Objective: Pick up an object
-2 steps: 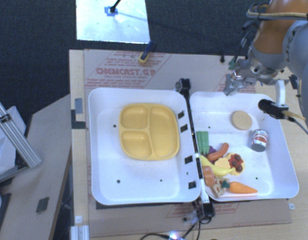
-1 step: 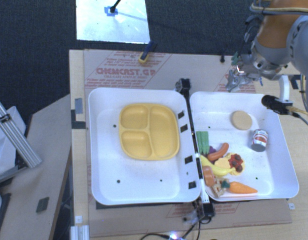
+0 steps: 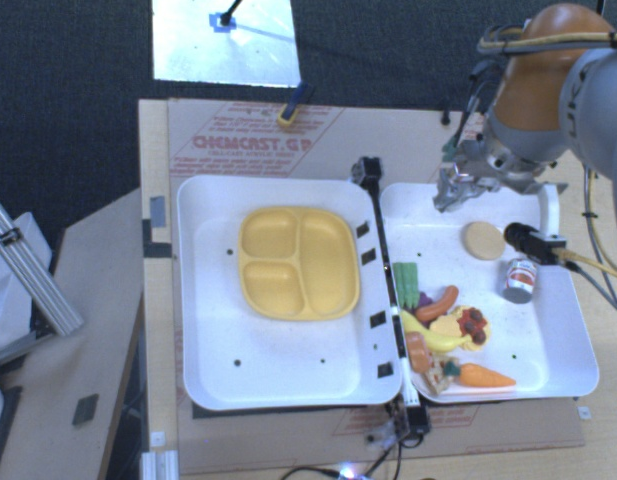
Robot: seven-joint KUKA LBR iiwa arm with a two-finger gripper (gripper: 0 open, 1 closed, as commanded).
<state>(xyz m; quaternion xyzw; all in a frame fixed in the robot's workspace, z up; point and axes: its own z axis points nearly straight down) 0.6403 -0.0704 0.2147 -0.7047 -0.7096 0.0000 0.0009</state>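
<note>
- Grey two-finger end effector point(image 3: 450, 196) poised over the far edge of the right shallow white bin point(image 3: 573, 313); opening of its tips impossible to tell; nothing visibly held.
- Nearest candidate: flat round tan disc point(image 3: 482, 240), just beside and below; too flat, likely to slip out of a pinch.
- Small silver-and-red can point(image 3: 519, 279) lying close to a black cylindrical fixture point(image 3: 533, 243); risk of a knock.
- Heap of plastic toy food point(image 3: 443, 338) crowded against the bin's inner wall; likely to yield a double grab or a wall strike.
</note>
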